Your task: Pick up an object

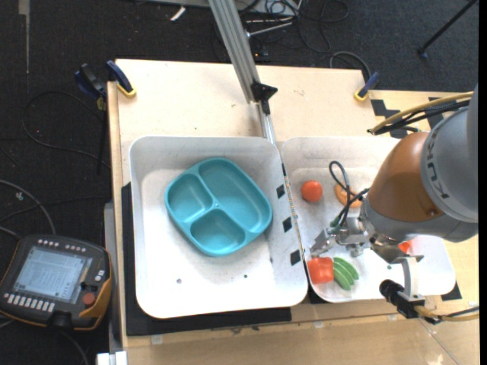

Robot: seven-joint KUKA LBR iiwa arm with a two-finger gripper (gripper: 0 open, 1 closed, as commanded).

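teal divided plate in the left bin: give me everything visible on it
The teal three-compartment plastic plate lies flat, right way up, on the floor of the left shallow white bin, roughly central and rotated at an angle to the bin walls. It has rounded corners, a raised rim, and ridges dividing one large and two smaller compartments, all bare. The surface looks smooth and slightly glossy. Nothing touches it but the bin floor.
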